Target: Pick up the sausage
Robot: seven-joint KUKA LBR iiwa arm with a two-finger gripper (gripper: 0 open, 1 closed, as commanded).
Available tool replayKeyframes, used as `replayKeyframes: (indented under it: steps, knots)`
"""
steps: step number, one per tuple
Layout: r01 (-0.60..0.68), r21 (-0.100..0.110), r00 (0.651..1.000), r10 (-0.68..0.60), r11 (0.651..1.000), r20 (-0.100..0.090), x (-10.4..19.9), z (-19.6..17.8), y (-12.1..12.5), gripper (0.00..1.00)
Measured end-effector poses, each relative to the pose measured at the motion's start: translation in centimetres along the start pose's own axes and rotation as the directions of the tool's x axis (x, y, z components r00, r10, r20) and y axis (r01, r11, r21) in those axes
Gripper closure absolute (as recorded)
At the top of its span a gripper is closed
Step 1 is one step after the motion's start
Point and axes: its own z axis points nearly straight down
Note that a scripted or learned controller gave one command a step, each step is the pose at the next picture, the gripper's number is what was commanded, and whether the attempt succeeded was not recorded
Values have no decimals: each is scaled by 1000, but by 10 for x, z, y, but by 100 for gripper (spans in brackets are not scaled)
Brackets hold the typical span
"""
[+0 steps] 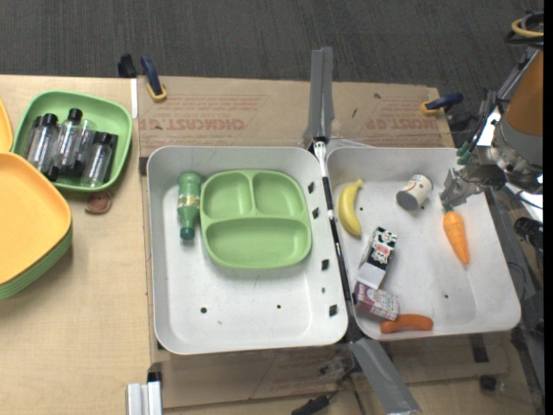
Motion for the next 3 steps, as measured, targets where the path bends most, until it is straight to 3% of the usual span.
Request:
replayKeyframes:
  steps: [3]
  knots:
    - [0, 4, 1000, 0, 1000, 3, -6, -24, -1, 100]
